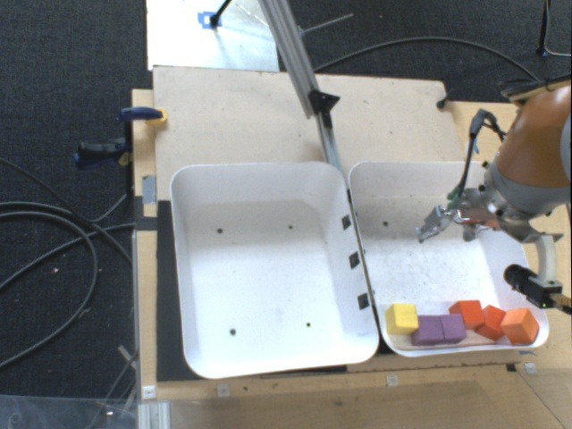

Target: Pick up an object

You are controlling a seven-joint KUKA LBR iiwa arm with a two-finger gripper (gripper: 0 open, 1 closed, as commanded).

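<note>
**Gripper over right bin, blocks below it along the near wall**

Nearest the camera, below the gripper (433, 225) in view: row of blocks packed against the near wall of the right bin (393, 181). Yellow block (402, 318) below and slightly left of gripper. Purple block (438, 329) touching it on the right. Three orange blocks (490, 320) beyond that, below and right of gripper, crowded into the corner, edges touching.

Gripper itself hanging over bare floor of the right bin, well apart from every block. Nothing seen between the fingers. Open or closed: cannot tell, metal tip too small and blurred. Grey arm (536, 159) with orange band entering from the right, behind the gripper.

Left of gripper: left bin (192, 190), only dark dots on its floor. Divider wall between bins just left of the tip.

Farther off, above gripper in view: bare board of the bench (232, 114), a slanted metal pole (286, 34) crossing it.

Risks, as judged:
- Blocks touching one another; fingers likely to land on two at once or wedge between, pushing instead of gripping.
- Row tight against the near wall; a finger could strike the wall or rim on descent.
- Corner oranges hardest to reach, walls on two sides.
- Yellow looks safest, free on its left side.
</note>
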